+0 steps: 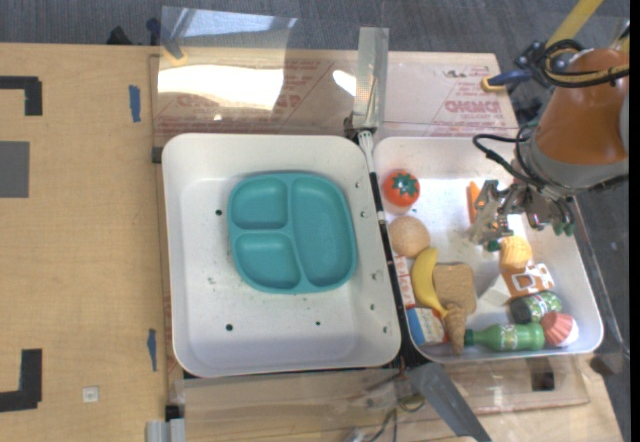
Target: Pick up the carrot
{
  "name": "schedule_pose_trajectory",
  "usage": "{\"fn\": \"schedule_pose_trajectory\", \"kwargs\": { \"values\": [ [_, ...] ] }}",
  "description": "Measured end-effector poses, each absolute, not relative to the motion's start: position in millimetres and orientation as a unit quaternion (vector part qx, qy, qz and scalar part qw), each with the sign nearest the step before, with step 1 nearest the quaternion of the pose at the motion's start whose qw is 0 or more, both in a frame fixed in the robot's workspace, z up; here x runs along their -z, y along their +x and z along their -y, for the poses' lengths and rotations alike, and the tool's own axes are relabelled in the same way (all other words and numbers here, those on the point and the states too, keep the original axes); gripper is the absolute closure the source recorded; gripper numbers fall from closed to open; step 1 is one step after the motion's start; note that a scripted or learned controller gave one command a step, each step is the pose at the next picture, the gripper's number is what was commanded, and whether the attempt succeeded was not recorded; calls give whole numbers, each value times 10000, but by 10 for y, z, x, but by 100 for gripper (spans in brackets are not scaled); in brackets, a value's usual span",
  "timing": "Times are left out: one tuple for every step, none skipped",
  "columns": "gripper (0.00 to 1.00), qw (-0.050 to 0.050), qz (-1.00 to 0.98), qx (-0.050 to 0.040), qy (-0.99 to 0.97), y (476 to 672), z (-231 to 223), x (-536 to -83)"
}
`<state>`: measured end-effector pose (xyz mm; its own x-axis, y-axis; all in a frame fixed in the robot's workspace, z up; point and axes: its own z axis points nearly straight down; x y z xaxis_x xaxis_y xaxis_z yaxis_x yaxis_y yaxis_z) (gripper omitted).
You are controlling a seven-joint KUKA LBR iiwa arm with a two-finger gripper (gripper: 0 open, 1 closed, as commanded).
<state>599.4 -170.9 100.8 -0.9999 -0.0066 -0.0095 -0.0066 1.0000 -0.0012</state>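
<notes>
The right bin [585, 275] is crowded along its near half with a banana [426, 280], bread [456, 292], a green bottle [508, 336] and other food, while its far half holds little but a tomato [401, 188] and so leaves bare floor beside the far wall. The carrot [473, 202], a thin orange sliver, lies there with its long axis running from the far wall toward the near one. The gripper [490, 220] hangs just to the carrot's right, nearly touching it; whether it is closed I cannot tell.
</notes>
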Motion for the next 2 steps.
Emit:
{"fn": "schedule_pose_trajectory", "kwargs": {
  "values": [
    [100, 44, -9796, -10, 2009, 5944, 1894, -896],
    [100, 38, -9356, 0, 3530, 6418, 2230, -974]
  ]
}}
